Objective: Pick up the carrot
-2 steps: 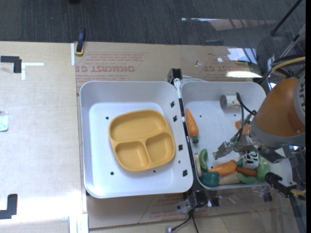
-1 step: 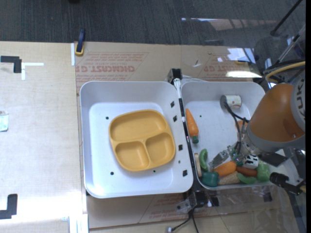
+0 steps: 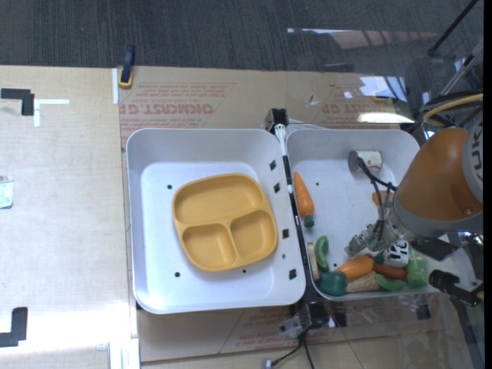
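The table (image 3: pixel 61 244) holds two white bins. The left bin (image 3: pixel 146 229) has a yellow plate (image 3: pixel 224 221). The carrot (image 3: pixel 304 194) lies alone by the right bin's (image 3: pixel 338 148) left wall, easy to reach. The end effector (image 3: pixel 374 239) sits low over the toy pile; I cannot tell its state.

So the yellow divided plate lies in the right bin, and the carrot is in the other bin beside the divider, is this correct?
Not quite. The camera view shows the yellow divided plate in the left bin, not the right one. The carrot lies in the other bin, the right bin, beside the divider, as you said.
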Available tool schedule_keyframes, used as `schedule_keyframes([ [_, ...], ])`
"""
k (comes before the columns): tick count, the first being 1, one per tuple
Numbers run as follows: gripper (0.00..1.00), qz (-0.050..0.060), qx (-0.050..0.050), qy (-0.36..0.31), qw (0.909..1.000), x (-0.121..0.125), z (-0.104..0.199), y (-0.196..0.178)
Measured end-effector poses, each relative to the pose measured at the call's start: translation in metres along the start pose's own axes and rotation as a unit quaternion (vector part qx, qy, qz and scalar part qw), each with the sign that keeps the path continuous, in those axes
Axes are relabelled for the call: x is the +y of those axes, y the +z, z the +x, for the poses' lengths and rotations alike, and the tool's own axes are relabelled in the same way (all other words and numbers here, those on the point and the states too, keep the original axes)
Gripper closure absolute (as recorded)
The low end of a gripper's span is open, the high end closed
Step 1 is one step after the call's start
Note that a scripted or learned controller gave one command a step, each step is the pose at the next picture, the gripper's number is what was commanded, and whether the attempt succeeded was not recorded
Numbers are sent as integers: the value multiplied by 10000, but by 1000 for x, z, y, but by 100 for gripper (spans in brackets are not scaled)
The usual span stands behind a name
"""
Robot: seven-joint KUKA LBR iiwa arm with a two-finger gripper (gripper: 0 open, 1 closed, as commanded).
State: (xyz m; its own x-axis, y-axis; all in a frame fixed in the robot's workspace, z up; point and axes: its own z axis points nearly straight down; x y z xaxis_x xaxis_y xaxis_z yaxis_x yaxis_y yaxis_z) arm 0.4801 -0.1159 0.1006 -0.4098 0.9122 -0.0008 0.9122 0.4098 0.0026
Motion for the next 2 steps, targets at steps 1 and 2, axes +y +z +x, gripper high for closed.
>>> schedule_keyframes([
  [1, 0, 1, 1, -6, 10000, 0, 0, 0],
  [2, 0, -33, -29, -1256, 9921, 4, 7, 7],
])
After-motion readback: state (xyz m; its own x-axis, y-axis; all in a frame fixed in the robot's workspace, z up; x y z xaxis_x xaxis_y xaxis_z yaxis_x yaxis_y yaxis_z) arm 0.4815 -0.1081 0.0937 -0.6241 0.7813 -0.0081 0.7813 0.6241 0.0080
